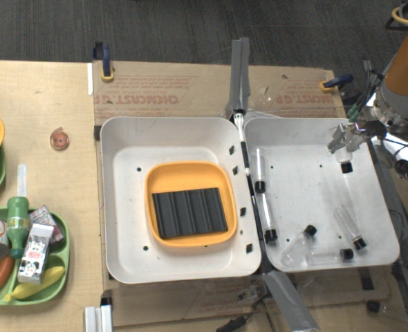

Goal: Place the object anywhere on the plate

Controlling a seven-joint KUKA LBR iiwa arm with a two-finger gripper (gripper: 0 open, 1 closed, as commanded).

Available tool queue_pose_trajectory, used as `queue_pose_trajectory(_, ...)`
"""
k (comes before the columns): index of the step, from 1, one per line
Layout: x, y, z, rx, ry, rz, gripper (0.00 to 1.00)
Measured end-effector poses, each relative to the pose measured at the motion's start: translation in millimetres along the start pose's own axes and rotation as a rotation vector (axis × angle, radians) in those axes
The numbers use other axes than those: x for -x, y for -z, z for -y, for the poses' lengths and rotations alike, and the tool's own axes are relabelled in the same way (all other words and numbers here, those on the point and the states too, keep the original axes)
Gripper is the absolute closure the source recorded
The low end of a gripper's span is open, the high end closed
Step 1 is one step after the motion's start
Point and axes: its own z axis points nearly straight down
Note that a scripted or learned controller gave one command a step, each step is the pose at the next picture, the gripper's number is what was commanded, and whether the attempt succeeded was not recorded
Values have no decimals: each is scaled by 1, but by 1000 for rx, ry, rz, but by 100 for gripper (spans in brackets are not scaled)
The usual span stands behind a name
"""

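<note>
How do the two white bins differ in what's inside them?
The left bin holds an orange plate with a dark ribbed slab on it; the right bin holds several clear tubes with black caps. The gripper sits over the right bin's upper right corner, away from the left bin. Both are shallow and white.

The orange square plate point(190, 178) in the left white bin point(121, 185) carried a dark ribbed slab point(190, 211) over most of its middle, leaving only its rim bare. In the right white bin point(314, 144), clear black-capped tubes point(261, 199) crowded the left wall and lower floor; its upper middle lay open.
</note>
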Motion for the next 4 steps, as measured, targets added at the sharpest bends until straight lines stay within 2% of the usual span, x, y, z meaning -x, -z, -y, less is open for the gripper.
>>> queue_pose_trajectory(1, 45, -8, -45, 1, -14, 0, 100)
queue_pose_trajectory(2, 44, 44, -49, 3, 173, 2, 100)
queue_pose_trajectory(3, 45, 135, -49, 4, 405, 2, 100)
queue_pose_trajectory(4, 44, 135, -49, 4, 405, 2, 0)
